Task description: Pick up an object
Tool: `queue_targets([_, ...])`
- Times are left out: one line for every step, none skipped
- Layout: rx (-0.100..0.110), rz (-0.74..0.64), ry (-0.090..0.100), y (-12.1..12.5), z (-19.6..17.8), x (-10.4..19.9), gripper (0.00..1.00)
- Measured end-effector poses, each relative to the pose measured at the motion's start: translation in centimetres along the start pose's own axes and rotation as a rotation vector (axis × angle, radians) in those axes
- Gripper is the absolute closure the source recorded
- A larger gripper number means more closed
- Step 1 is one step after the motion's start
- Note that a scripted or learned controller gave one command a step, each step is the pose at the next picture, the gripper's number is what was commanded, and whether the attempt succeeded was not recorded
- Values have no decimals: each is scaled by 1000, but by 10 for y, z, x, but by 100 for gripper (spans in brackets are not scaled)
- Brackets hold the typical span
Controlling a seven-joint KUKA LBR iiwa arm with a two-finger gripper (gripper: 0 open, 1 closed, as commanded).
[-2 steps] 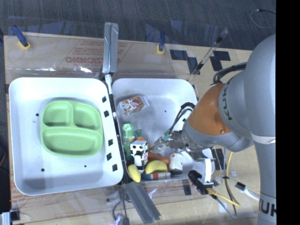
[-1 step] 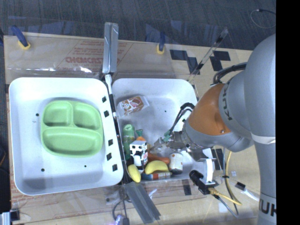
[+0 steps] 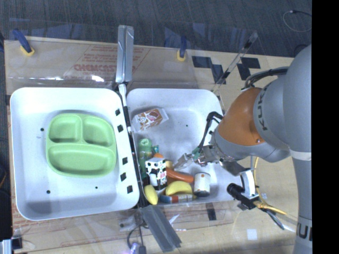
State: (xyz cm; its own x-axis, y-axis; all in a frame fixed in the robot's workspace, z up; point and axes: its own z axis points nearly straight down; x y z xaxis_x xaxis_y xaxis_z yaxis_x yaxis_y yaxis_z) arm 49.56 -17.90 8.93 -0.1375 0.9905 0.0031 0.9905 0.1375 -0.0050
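Meanwhile, the gripper (image 3: 186, 160) hangs low in the right bin (image 3: 175, 97), whether its fingers are spread or closed impossible to tell. Nothing appears lifted: toy cow (image 3: 154, 169), banana (image 3: 179, 188) and small can (image 3: 202, 183) lie just below the fingers.

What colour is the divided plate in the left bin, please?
Light green, clearest in the camera view.

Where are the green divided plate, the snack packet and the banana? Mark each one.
green divided plate (image 3: 82, 144), camera view, on the ridge between its compartments.
snack packet (image 3: 149, 118), camera view, middle of the wrapper.
banana (image 3: 179, 188), camera view, middle of the yellow body.
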Motion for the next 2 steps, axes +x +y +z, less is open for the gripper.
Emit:
queue_targets([3,-88,2,-12,1,58,0])
queue_targets([9,-92,4,-12,-5,57,100])
